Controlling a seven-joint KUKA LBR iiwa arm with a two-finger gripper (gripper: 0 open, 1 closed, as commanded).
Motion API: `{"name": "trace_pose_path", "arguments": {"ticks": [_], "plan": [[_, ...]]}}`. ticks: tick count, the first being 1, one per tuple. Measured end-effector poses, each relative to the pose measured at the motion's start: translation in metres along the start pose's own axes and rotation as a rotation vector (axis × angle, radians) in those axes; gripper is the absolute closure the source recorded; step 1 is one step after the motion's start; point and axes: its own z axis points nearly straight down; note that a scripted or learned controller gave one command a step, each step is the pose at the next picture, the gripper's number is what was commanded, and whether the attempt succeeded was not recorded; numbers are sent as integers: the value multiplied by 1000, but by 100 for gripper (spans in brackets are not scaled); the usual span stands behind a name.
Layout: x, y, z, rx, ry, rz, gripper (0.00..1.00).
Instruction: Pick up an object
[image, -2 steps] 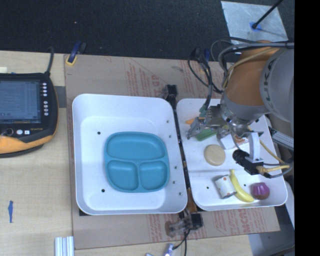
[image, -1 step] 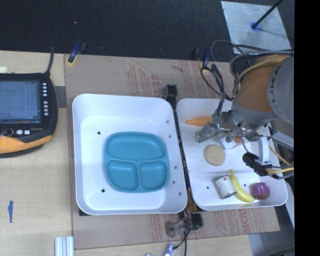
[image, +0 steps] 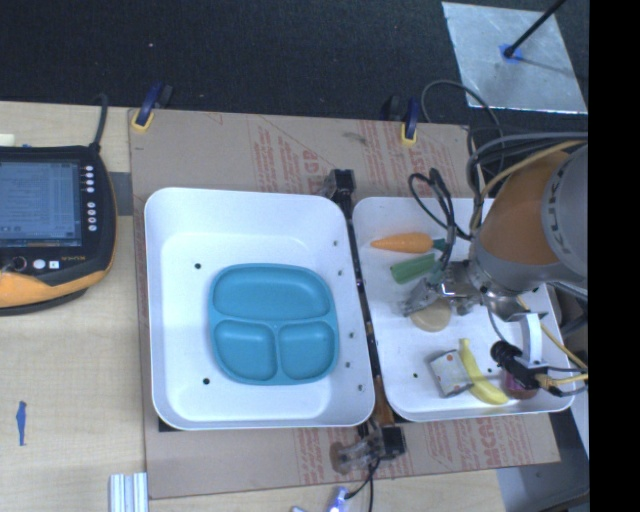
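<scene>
You've got the gripper (image: 425, 297) low in the right bin (image: 400, 400), beige round object (image: 432, 318) just below its fingers (spread vs. shut: can't tell).

Carrot (image: 401, 242), banana (image: 479, 376) and small items lie in right bin (image: 400, 400).

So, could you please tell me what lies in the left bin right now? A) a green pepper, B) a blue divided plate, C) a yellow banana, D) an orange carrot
B: the blue divided plate sits in the middle of the left bin, while the carrot and banana lie in the right bin.
</scene>
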Motion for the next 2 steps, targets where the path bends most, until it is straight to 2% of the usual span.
{"name": "trace_pose_path", "arguments": {"ticks": [1,2], "plan": [[-1,1,-12,-1,0,-1,100],[-1,0,-11,1,-1,-1,0]]}}
